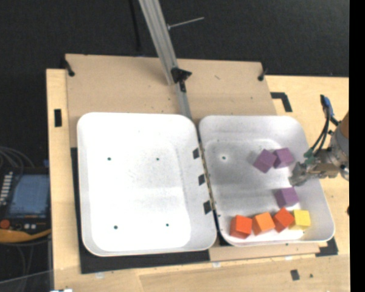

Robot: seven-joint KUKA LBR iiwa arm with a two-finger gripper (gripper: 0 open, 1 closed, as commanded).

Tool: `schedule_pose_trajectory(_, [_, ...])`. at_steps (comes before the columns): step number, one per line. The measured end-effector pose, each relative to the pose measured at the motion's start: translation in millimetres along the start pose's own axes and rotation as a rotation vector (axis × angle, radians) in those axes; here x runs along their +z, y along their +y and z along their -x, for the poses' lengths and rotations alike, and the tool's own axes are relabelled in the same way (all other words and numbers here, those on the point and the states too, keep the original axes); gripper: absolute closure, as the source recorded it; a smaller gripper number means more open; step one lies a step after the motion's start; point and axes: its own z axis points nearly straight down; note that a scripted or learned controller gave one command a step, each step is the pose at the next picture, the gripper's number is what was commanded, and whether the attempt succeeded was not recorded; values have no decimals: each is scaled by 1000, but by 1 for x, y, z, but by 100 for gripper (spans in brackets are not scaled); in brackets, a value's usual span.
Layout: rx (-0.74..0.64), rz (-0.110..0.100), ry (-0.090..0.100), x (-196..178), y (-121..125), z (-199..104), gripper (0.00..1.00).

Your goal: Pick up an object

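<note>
1. Nearest me, along the front wall of the right bin (231, 132), I see a row of four blocks packed side by side: a red-orange block (241, 225) on the left, an orange block (263, 222) next, a red block (284, 218), then a yellow block (302, 218) at the right end. Each touches its neighbour.
2. Just behind that row, toward the right side, a purple block (286, 196) lies by itself, close to the red block but apart from it.
3. The gripper (301, 174) hangs over the right part of that bin, just above and to the right of this lone purple block. From my seat I cannot tell how it is set; it is too blurred and small. I see no block in it.
4. Farther back, two more purple blocks sit together near the bin's middle: a larger purple block (265, 160) on the left and a smaller purple block (284, 157) touching its right side.
5. The left bin (109, 132) lies beside the right one, their inner edges meeting.
6. Beyond both bins, a grey metal strut (161, 35) rises at a slant from the back of the bench (128, 81).
7. At the far left sits a handheld control pendant (21, 199) with cables.
</note>
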Motion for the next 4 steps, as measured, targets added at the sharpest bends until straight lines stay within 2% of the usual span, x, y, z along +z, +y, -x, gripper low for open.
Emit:
schedule_pose_trajectory(1, [-1,-1,0,-41,2,1,100])
schedule_pose_trajectory(2, [-4,-6,3,-29,13,-55,100])
schedule_pose_trajectory(3, [-3,-7,4,-15,15,-106,100])
schedule_pose_trajectory(4, [-3,-7,4,-10,26,-150,100])
